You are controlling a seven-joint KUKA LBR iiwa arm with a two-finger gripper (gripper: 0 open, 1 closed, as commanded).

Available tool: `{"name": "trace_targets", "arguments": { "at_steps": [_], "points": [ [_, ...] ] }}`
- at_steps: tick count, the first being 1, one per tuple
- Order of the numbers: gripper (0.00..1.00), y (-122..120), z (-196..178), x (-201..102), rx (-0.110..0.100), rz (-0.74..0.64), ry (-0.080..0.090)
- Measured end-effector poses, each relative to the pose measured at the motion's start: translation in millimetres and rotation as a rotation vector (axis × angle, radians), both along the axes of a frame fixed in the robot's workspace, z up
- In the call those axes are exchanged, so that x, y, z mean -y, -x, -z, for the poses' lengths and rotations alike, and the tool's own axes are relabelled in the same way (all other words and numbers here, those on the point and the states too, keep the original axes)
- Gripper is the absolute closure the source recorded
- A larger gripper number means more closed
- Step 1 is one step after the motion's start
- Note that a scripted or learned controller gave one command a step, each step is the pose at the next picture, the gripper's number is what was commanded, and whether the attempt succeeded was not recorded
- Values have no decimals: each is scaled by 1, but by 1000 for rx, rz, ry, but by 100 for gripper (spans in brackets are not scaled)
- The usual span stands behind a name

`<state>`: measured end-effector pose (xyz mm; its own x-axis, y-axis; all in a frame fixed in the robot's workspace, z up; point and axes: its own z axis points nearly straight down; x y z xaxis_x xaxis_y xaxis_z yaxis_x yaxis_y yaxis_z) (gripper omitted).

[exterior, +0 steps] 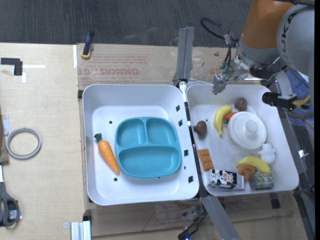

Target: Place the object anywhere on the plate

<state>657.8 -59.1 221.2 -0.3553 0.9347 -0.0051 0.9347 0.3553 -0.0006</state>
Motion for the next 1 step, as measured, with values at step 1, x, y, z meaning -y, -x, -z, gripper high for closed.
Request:
{"name": "trace_targets", "arguments": {
  "at_steps": [1],
  "points": [
    [100, 86, 2, -82, -3, -128, -4]
  ]
}}
